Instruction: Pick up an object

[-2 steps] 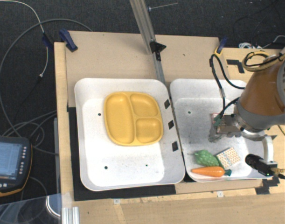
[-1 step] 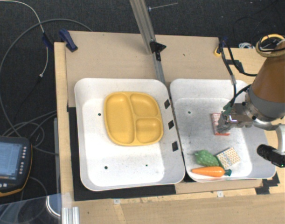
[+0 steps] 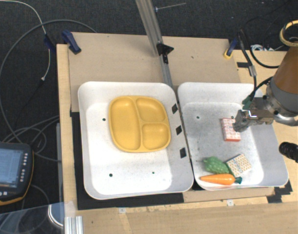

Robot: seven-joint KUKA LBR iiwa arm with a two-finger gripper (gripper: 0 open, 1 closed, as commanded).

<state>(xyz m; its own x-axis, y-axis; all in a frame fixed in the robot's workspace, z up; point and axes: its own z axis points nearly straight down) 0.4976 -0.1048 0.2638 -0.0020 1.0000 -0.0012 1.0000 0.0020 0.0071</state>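
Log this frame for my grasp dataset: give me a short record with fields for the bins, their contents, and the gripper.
left bin: holds a yellow divided plate
right bin: holds a pink box, a green toy, an orange carrot and a patterned packet
gripper: over the right bin, at the pink box's right edge
grasp: not confirmed; nothing visibly between the fingers
near-edge cluster: green toy, carrot and packet lie close together
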